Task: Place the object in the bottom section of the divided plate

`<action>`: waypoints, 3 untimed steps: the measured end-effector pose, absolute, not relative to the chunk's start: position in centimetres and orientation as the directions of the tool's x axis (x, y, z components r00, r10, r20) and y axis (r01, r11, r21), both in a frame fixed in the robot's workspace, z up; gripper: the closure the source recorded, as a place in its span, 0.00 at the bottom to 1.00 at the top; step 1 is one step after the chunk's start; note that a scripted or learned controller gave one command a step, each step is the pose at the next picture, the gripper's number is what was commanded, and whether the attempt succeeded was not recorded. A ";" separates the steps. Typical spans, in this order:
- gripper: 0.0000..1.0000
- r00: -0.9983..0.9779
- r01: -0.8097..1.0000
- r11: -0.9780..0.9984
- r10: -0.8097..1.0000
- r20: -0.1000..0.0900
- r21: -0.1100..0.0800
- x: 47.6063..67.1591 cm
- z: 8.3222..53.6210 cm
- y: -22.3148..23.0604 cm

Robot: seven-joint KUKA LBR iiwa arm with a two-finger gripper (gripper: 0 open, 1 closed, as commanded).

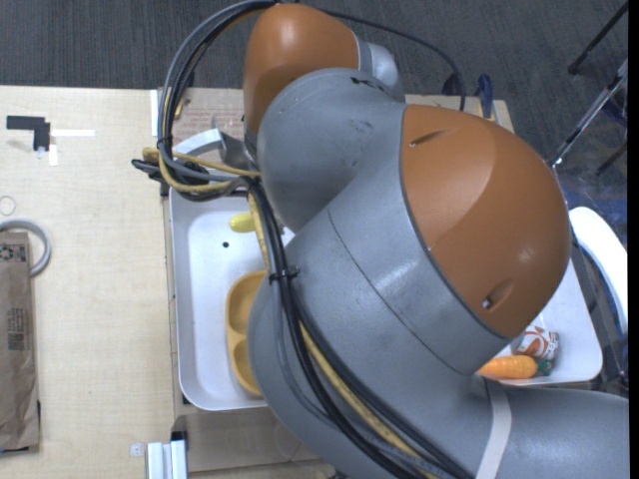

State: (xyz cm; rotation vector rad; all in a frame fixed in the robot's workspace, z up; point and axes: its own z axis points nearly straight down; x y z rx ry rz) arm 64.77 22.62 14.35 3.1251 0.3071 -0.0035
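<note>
Your arm (399,267) takes up most of the frame, running from the lower right up toward the top centre, with its big orange cap sitting right of centre and a second orange cap at the top. A bundle of black and yellow cables (190,163) loops off it at the upper left and runs down along its grey body.

You cannot tell from here whether the gripper is released or clenched, since the arm's own bulk covers it.

Left of centre you can see the left white bin (200,297), its floor partly bare. In it lies the yellow divided plate (243,342), only its left edge visible beside the arm, the rest hidden beneath it. A small yellow piece (242,223) rests on the bin floor above the plate, near the cables.

At the lower right, the right bin (584,352) peeks out past the arm. Near its lower edge you will find an orange toy carrot (509,367) with a green tip, and just above it, touching or nearly so, a small white and orange packet (537,343).

On the wooden bench (90,267) at the far left lies a brown paper bag (18,337).
</note>
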 end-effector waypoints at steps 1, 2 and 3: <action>1.00 0.978 0.209 -0.978 0.209 -0.002 0.002 60.6 26.1 20.4; 1.00 0.981 0.195 -0.981 0.195 -0.003 0.003 55.9 15.9 22.4; 1.00 0.980 0.197 -0.980 0.197 -0.002 0.002 63.8 20.0 22.7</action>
